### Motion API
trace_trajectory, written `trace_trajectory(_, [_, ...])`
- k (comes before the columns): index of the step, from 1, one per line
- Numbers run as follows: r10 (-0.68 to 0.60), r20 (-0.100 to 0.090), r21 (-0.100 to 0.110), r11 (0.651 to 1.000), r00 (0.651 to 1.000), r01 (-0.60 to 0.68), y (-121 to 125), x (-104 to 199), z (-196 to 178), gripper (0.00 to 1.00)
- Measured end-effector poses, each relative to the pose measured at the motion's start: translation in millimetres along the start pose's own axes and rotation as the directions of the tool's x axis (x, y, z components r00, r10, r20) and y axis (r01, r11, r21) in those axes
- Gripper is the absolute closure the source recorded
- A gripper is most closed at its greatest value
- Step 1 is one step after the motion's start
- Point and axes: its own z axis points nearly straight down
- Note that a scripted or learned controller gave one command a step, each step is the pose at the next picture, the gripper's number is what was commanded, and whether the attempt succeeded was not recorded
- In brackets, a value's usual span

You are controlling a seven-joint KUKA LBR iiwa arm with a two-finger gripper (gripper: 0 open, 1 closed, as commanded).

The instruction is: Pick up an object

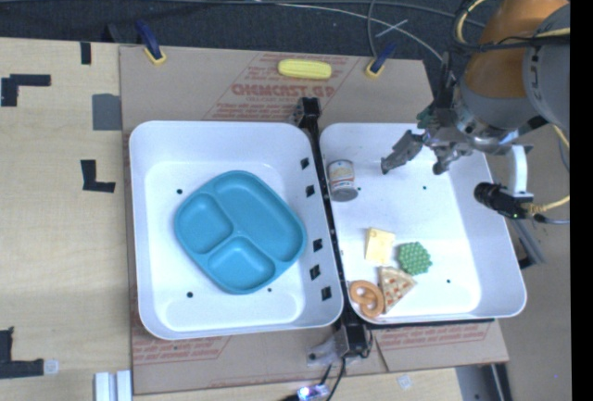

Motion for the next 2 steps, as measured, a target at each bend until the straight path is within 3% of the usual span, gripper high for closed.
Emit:
trace_trajectory(1, [-0.003, 0.002, -0.013, 1.0, 1.0, 0.003, 3, 0, -7, 0.0])
trace_trajectory(2, [-0.002, 0.003, -0.009, 1.0, 1.0, 0.002, 4, 1, 36, 0.0])
